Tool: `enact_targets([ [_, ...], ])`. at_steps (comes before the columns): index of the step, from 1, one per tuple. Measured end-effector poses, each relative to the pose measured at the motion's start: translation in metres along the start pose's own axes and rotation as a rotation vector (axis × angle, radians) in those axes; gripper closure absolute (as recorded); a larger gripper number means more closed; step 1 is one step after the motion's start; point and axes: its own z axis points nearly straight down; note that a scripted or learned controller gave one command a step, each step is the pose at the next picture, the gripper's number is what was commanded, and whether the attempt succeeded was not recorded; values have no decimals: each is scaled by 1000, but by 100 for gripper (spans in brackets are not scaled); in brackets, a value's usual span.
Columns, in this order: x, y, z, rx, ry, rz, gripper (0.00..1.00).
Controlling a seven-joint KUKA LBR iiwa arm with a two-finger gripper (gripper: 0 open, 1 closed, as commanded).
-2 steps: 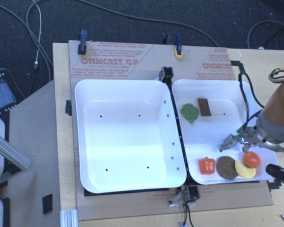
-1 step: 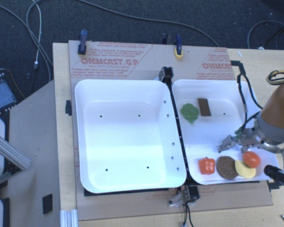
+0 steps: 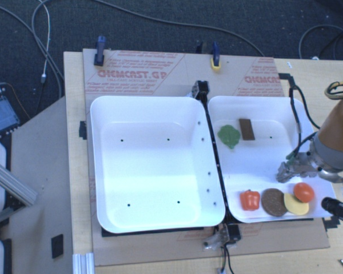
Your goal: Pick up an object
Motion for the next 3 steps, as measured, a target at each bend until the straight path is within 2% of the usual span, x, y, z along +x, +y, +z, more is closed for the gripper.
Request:
enact_targets([
  [3, -7, 10, -150, -3, -1, -1, 100],
])
